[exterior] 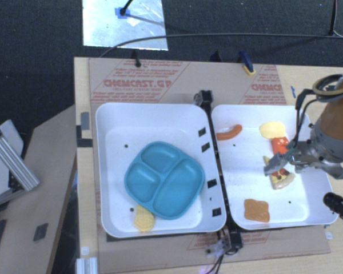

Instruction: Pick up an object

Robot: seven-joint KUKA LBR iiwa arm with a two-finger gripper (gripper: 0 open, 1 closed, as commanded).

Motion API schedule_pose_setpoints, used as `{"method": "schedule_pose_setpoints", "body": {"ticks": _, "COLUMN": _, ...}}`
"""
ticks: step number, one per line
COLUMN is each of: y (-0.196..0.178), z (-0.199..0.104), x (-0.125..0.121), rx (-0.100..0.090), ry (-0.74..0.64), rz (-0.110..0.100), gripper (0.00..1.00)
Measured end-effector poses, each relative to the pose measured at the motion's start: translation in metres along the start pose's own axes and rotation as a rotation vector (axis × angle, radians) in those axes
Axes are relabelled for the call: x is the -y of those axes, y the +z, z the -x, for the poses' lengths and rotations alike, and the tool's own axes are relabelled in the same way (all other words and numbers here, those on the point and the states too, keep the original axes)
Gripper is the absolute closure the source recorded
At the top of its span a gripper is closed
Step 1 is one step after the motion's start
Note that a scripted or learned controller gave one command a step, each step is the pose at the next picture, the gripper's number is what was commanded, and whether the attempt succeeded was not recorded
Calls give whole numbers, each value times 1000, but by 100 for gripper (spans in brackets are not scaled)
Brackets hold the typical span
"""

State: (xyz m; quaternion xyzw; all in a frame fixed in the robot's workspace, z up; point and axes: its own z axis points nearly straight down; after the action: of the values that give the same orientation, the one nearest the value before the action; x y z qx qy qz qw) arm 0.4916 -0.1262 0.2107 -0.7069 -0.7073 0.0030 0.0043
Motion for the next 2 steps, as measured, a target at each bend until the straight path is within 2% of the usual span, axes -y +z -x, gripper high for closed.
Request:
{"method": "schedule_pose_setpoints", "body": {"ticks": 1, "y": -5, "z": 0, "x": -3, "rx": 2, "ry": -3, "rz": 12, "gripper": 0}}
{"method": "schedule_pose_setpoints", "body": {"ticks": 2, "y": 38, "z": -5, "x": -7, "rx": 1, "ry": -1, "rz": 9, "gripper": 0}}
